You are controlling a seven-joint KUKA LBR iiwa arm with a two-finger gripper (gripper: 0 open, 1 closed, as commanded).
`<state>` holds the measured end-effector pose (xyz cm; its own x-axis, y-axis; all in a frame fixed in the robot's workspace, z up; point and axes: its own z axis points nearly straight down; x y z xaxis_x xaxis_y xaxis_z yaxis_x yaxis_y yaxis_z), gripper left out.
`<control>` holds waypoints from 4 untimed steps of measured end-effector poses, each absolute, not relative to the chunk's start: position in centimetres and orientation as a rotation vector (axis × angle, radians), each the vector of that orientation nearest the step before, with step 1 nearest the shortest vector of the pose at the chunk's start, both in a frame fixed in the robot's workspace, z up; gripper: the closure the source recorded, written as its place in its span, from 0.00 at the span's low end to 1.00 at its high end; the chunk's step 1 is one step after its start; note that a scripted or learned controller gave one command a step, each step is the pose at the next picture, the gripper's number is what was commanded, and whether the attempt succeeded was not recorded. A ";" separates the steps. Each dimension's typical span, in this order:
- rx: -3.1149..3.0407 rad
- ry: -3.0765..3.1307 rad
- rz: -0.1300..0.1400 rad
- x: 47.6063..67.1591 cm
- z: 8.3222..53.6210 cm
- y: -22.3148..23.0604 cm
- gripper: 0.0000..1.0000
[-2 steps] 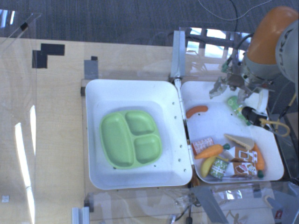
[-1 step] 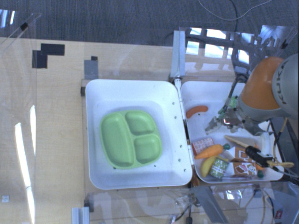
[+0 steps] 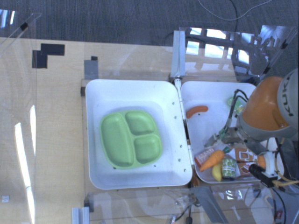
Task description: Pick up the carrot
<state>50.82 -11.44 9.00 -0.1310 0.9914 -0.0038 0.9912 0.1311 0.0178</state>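
The carrot (image 3: pixel 213 159) is orange with a green top. It lies tilted near the front edge of the right bin (image 3: pixel 205 94), among other toy foods. My gripper (image 3: pixel 219 141) hangs just above and behind the carrot, at the end of the grey arm with the orange band (image 3: pixel 264 110) that reaches in from the right. The carrot rests on the bin floor, and the view does not show it between the gripper's tips.
A red sausage (image 3: pixel 197 111) lies at the right bin's middle left. A yellow lemon (image 3: pixel 217 172), a green packet (image 3: pixel 229 168) and a red-and-white pack (image 3: pixel 203 157) crowd the carrot. The left bin (image 3: pixel 93 125) holds a green divided plate (image 3: pixel 131 138).
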 end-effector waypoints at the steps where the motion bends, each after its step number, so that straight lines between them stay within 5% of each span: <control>1: 2.057 2.351 0.025 51.1 10.2 -11.3 1.00; 2: 1.887 2.506 0.006 48.8 18.5 -7.0 1.00; 3: 1.888 2.505 0.006 48.8 18.5 -7.1 0.00; 4: 2.088 2.331 0.027 49.4 9.5 -11.3 0.00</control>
<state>49.43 -11.28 9.48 -0.1099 0.9939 0.0023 0.9937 0.1099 0.0209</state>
